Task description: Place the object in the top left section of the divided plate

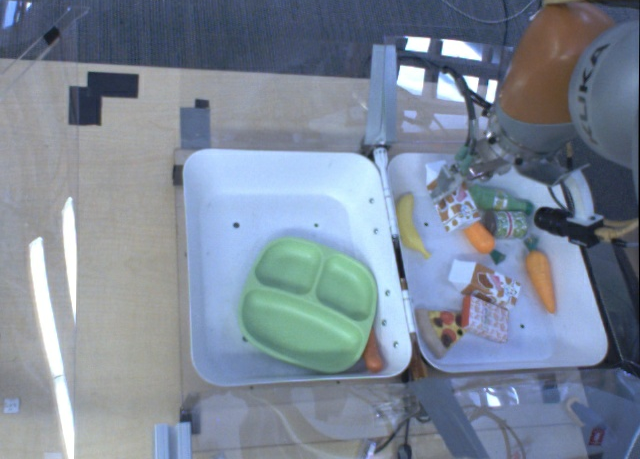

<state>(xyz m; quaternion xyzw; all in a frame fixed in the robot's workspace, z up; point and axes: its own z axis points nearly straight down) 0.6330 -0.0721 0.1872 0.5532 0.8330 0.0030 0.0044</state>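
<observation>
arm: big grey thing with the orange band, comes in from the top right and hangs over the back of the right bin.
gripper: sits low over the top of the right bin, right above the pile of toy food. honestly can't tell how it's set from this angle, it's too small and cluttered.
plate: green divided plate, lying in the left bin toward the front, turned a bit. two small sections on the far side, one long one on the near side.
left bin: just the plate in it, plus a small orange thing peeking out at the plate's front right edge, against the bin wall.
right bin: where all the stuff is.
banana: yellow, along the left wall of the right bin.
carrot: orange with a green top, over on the right side.
bottle: green, lying on its side just under the gripper.
snack box: red and white checkered, just beside the bottle, near the gripper.
pizza slice: front left corner of the right bin.
</observation>
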